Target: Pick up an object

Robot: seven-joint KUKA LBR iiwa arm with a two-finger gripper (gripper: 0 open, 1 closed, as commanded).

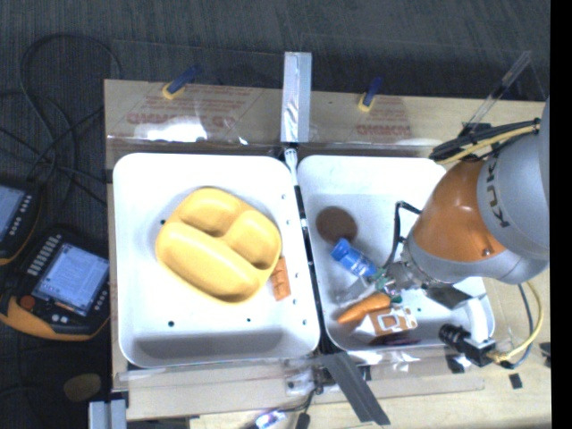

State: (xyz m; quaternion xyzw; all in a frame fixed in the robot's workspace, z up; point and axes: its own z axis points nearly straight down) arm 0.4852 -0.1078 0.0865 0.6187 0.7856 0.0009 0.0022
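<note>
Where arm (483, 222) covers right bin (375, 172), we lose pincer (386, 280) in clutter; cannot tell its state. Carrot (362, 311) just below pincer, blue bottle (351, 259) just left, brown disc (337, 223) up-left. Yellow toy (219, 242) far left, in left bin (143, 329).

The wooden bench (509, 114) bears two shallow white bins side by side: the left bin (134, 266) and the right bin (357, 172). Beyond the bins, two clear plastic sheets (206, 119) lie clipped at the bench's far edge.
</note>
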